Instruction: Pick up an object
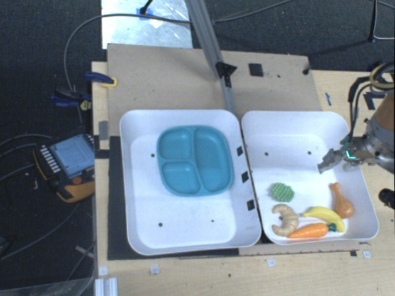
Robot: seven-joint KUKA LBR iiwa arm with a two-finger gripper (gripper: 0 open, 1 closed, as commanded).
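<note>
Toy foods lie in the right bin [290, 128] near its front: a green broccoli piece [282, 192], a tan croissant [284, 219], an orange carrot [308, 231], a yellow banana [325, 215] and a brown chicken drumstick [341, 203]. My gripper [335, 158] hangs over the right bin's right side, above and behind the drumstick, with nothing seen between its fingers. The grey arm enters from the right edge.
The left bin [139, 165] holds a blue divided plate [195, 160]. A grey pole [207, 32] slants over the brown board behind the bins. Cables, clamps and a handheld device [69, 165] lie left of the bench.
</note>
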